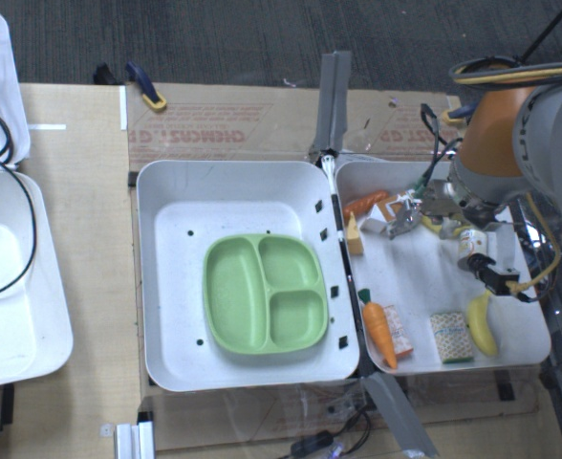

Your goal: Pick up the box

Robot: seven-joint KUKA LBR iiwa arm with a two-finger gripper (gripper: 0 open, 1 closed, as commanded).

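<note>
Look at the right bin (434,285): the box (399,333), a small flat packet, lies at its near left, touching the carrot (378,331) that lies along the divider. A sponge (451,337) and a banana (480,324) lie to its right, apart from it. At the far left of that bin you have a second carrot (366,204) and a yellow wedge (355,236) against the wall. The gripper (405,216) hangs over the far part of the bin, beside that carrot, well away from the box; you cannot tell how its jaws stand. The middle floor of the bin is bare. The left bin (166,285) holds a green tray (265,294).
</note>
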